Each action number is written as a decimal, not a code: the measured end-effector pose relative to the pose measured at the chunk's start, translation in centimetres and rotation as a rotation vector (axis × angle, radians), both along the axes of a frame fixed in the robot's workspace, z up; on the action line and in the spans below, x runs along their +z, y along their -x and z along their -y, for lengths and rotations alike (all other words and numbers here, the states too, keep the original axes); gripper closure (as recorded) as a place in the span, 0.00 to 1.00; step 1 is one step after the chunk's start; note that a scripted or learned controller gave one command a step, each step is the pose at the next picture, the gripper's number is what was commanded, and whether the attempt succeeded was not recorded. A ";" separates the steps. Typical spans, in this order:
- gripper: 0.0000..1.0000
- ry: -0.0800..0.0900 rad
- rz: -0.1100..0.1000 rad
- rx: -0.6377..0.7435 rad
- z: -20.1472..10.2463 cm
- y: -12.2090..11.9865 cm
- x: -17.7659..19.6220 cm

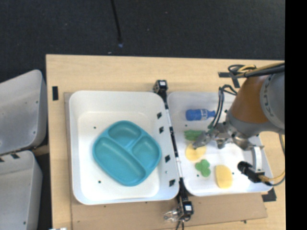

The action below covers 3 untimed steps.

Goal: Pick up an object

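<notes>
The right bin (249, 188) holds several small objects. A blue bottle (199, 114) lies at its back. A dark green piece (191, 134) sits below the bottle, and a flat yellow round piece (193, 154) lies just in front of that. A small green lump (203, 167) and a yellow oblong object (223, 177) rest near the bin's front. My gripper (210, 139) hangs low in the middle of this bin, just right of the dark green piece and the yellow round piece. Nothing can be seen held in it.
The left bin (81, 186) holds a teal divided plate (126, 151). A black divider with clips (169, 143) runs between the bins. The arm's orange band (249, 102) and grey wrist cover the right bin's back right part. Grey panels (21, 111) stand at far left.
</notes>
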State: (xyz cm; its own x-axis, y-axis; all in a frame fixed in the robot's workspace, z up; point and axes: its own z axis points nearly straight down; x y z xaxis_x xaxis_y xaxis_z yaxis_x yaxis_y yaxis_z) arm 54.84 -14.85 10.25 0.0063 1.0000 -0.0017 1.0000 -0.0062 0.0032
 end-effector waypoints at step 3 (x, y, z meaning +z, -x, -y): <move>1.00 0.001 0.004 0.009 0.4 0.4 11.8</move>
